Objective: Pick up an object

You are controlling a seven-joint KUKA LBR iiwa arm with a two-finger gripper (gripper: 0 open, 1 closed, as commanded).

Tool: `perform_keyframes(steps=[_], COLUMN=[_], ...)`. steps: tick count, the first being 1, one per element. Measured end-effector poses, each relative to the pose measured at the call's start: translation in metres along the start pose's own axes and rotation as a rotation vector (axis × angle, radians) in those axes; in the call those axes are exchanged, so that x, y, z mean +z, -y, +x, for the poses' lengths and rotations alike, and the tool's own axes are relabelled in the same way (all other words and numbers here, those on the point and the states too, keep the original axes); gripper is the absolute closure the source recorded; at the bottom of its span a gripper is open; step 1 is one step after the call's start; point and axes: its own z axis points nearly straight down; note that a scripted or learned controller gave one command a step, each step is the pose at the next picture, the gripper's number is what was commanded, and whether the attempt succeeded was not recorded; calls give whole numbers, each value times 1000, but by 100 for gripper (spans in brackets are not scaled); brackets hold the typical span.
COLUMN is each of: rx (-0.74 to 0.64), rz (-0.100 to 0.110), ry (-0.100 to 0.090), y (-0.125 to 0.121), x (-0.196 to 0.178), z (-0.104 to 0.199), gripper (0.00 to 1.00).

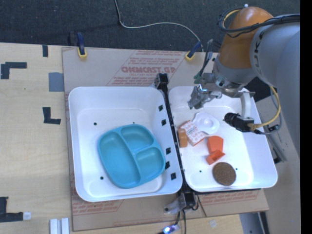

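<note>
While the end effector (200,99) hangs near the right bin's (258,172) back edge, objects crowd its middle.

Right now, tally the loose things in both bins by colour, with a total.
Blue: 1, the divided plate
Orange: 2, the block and the small piece
Brown: 1, the round disc
White: 2, the lid-like piece and the printed packet
Total: 6

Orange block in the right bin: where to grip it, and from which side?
Judging from the camera view, take the orange block from straight above, across its wider upper part. It lies flat on the bin floor with bare floor to its right, while the packet lies close on its left, so fingers closing along the near-far line should have more room. The gripper hovers near the bin's far edge.
</note>
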Motion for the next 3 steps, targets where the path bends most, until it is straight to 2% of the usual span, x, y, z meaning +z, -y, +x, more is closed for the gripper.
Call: perform_keyframes(steps=[2, 3], rx=[0, -1], rz=[1, 0], ry=[0, 0], y=[32, 45], x=[6, -7], z=[91, 138], gripper=[100, 100])
